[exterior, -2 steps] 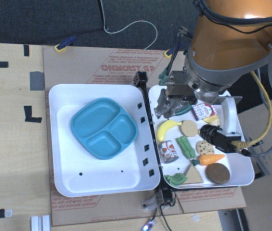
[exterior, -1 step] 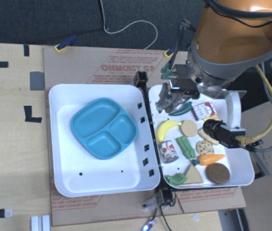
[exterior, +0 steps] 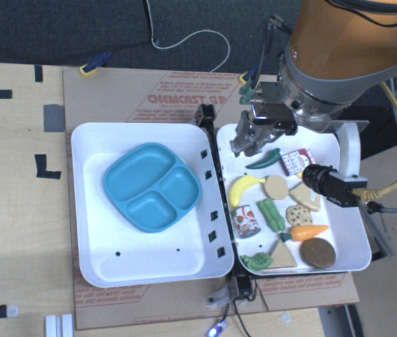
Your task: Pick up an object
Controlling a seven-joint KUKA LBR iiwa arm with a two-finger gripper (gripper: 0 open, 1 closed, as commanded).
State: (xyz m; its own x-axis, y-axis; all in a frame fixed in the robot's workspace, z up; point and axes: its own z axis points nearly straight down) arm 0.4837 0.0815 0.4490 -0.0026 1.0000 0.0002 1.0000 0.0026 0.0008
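Grey end effector (exterior: 253, 140) poised over the far-left corner of the right-hand shallow white bin (exterior: 350, 248), fingers pointing down, tips just above a dark green curved toy pepper (exterior: 263, 160). Whether fingers spread or pressed together: cannot tell at this angle; nothing seen pinched between them. Scattered in that bin: yellow plastic banana (exterior: 243, 187), round beige biscuit (exterior: 277, 187), long green bean pod (exterior: 271, 214), small red-and-white can (exterior: 246, 221), orange toy carrot (exterior: 307, 232), brown round disc (exterior: 318, 253), red-and-white carton (exterior: 296, 161), leafy green piece (exterior: 258, 261) near the front edge. Left-hand shallow white bin (exterior: 89, 209) carrying a blue three-compartment plastic plate (exterior: 152, 187). Both bins side by side on a cardboard-covered surface (exterior: 170, 97).
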